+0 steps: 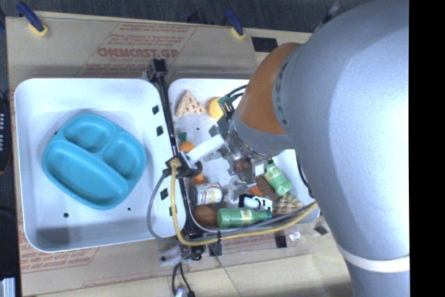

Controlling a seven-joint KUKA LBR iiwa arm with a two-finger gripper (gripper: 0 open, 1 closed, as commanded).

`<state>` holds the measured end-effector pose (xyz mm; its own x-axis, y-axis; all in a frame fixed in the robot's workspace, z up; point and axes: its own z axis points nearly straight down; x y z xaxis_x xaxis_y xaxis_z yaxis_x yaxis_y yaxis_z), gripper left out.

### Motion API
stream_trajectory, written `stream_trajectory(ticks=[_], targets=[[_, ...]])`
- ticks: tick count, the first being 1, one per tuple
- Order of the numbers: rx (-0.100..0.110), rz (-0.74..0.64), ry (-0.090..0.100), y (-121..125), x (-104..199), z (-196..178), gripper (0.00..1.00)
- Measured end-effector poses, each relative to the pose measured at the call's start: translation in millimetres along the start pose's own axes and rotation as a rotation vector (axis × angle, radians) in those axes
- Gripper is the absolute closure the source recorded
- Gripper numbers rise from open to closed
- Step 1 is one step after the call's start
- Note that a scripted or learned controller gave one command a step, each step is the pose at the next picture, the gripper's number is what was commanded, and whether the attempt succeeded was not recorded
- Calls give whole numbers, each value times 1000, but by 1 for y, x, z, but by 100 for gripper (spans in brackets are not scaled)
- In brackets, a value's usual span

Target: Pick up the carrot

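One gripper (243,174) among food, grasp unclear

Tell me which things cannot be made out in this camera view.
- Gripper: its tip is blurred among the toys in the right bin.
- Carrot: only a small orange piece beside the bin wall might be it; too small to tell.
- Right part of the right bin: covered by the arm.

A divided tray (94,160) lies in the left bin (28,149); bottles (240,217) in the right.
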<state>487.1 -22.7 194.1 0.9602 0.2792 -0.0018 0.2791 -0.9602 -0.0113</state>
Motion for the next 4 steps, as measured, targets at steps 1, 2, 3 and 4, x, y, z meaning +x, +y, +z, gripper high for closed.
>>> stream_trajectory(ticks=[1, 2, 3, 4], targets=[[-5, 72, -5, 6, 98, 3, 0], [-5, 41, -11, -35, 48, 4, 0], [-6, 69, -10, -20, -7, 4, 0], [-6, 68, -9, -20, -7, 4, 0]])
